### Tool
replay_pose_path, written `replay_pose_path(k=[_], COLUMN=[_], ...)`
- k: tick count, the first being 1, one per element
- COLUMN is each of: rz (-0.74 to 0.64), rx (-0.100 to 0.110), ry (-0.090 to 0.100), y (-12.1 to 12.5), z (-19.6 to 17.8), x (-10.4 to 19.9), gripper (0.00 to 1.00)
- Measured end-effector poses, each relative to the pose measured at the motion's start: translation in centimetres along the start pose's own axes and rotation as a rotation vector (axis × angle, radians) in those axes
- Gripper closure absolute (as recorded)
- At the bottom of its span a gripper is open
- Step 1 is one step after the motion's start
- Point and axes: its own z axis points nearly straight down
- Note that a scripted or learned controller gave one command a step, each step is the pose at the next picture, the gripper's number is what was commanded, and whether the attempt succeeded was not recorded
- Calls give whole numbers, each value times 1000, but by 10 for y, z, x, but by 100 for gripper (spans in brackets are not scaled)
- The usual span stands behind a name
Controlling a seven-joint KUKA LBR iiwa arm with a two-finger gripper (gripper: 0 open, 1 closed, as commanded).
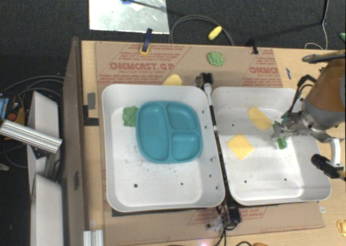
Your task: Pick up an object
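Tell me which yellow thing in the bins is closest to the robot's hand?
The long yellow piece in the right bin. It lies beside the gripper, while the square yellow piece sits farther left.

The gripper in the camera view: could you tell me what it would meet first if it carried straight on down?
Probably the small green object right at the gripper, on the white right bin's floor; depth is unclear from this slant.
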Motion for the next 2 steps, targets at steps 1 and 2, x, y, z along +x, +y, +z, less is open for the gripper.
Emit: replay_pose_path(k=[1, 2], rz=[-8, -11], rx=[3, -7], ry=[4, 4], y=[20, 30], z=[11, -105], x=[77, 159], gripper=[100, 100])
